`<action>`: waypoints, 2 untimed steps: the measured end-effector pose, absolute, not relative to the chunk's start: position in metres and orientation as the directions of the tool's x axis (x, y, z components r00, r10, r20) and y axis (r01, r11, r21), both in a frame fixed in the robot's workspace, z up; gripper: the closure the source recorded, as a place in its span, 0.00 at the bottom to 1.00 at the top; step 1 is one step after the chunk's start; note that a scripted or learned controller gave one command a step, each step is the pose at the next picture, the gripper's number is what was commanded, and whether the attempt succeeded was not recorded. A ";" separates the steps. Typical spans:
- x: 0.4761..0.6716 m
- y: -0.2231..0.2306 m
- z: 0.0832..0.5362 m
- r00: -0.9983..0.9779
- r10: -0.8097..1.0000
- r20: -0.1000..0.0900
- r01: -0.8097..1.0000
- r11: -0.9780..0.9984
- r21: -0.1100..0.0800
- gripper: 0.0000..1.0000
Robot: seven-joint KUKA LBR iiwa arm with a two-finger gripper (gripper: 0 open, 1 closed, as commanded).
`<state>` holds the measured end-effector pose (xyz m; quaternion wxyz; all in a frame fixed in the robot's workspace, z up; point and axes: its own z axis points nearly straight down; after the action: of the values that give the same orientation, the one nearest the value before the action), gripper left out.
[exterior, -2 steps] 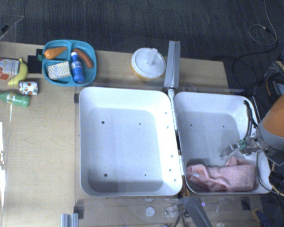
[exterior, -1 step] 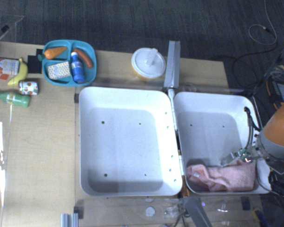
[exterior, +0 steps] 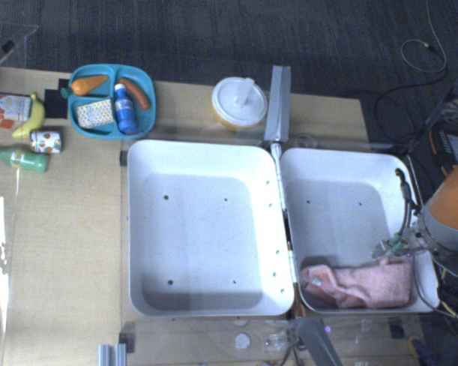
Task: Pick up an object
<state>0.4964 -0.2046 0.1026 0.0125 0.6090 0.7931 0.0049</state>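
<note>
A crumpled pink cloth lies along the near wall of the right bin. My gripper reaches in from the right edge and sits low over the cloth's upper right corner, touching or just above it. The arm's orange band shows at the right, above the wrist. I cannot make out whether any cloth is held.
The left bin stands beside the right one. On the bench behind are a blue divided plate with toy food, a white lidded cup, a banana, a small can and a green bottle.
</note>
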 end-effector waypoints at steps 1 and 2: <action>0.511 -0.102 0.170 -0.353 0.936 -0.002 0.936 0.353 0.005 1.00; 0.511 -0.102 0.170 -0.353 0.936 -0.001 0.936 0.353 0.004 0.00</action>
<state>0.5111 -0.1021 0.1700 0.0018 0.5690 0.8224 0.0014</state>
